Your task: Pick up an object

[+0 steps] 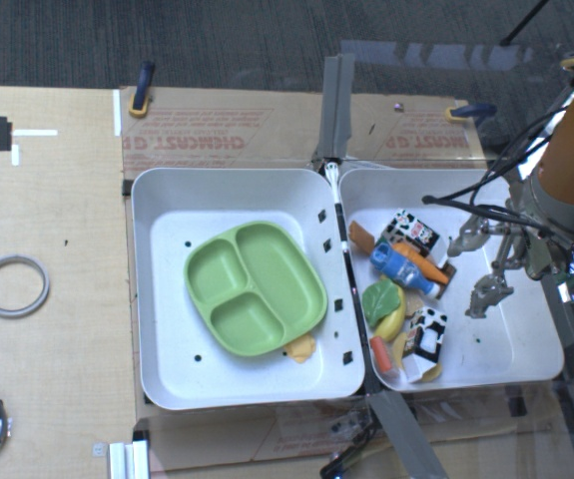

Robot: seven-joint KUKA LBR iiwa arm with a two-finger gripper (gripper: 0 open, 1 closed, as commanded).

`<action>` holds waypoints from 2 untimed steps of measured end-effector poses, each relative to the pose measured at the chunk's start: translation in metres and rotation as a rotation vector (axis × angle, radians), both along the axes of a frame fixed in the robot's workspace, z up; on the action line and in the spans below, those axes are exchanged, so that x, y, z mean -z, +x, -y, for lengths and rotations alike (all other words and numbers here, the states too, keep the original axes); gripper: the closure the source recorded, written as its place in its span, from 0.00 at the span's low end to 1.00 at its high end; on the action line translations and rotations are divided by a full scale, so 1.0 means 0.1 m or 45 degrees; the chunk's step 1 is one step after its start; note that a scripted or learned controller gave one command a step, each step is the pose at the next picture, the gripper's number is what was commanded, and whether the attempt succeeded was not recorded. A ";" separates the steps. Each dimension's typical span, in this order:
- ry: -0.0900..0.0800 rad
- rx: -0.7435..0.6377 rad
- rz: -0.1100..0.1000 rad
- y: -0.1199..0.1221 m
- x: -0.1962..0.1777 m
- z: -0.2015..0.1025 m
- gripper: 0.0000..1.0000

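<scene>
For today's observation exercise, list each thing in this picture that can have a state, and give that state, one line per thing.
Claw: open, above the right bin, holding nothing.
Green divided plate: right way up, flat in the left bin, compartments bare.
Blue bottle: lying on its side in the right bin.
Cow-patterned carton: lying among the toys.
Roll of tape: flat on the bench.
Right bin: toys heaped at its left side.

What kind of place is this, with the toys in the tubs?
Probably a robot lab or workshop, not a kitchen. A robot arm with cables reaches over two white bins, one with a green plate, one with toy food. Clamps pin cardboard to the bench.
</scene>
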State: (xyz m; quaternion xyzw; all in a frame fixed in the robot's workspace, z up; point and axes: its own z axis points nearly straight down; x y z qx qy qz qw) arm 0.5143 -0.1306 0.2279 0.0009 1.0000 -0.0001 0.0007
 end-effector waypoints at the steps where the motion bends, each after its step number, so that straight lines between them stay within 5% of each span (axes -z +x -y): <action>1: 0.000 0.170 0.001 0.09 1.36 0.28 0.00; 2: -0.002 0.164 0.005 0.11 1.26 0.26 1.00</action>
